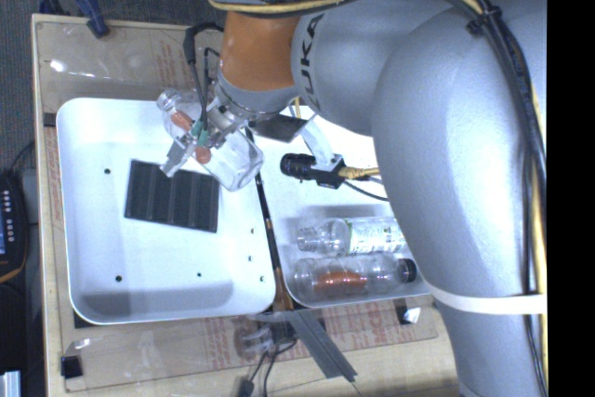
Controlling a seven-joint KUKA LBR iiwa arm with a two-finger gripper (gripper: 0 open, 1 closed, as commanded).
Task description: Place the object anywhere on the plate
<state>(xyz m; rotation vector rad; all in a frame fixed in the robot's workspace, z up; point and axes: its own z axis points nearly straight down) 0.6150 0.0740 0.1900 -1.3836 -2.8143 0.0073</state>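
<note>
A dark ribbed rectangular plate [172, 196] lies flat in the left white bin [84, 237]. My gripper [189, 138] hangs over the bin's upper right part, just above the plate's far right corner. A clear plastic container [234, 163] sits right against the gripper's right side, over the bin's right rim. Whether the gripper holds it is not visible. A small red and green part [201, 142] shows at the gripper's tip.
The right bin [358, 300] holds two clear bottles lying on their sides, one with a white label [353, 235] and one with reddish contents [349, 276]. The arm [437, 107] covers most of that bin. A black cylinder on a cable [311, 168] hangs below the wrist.
</note>
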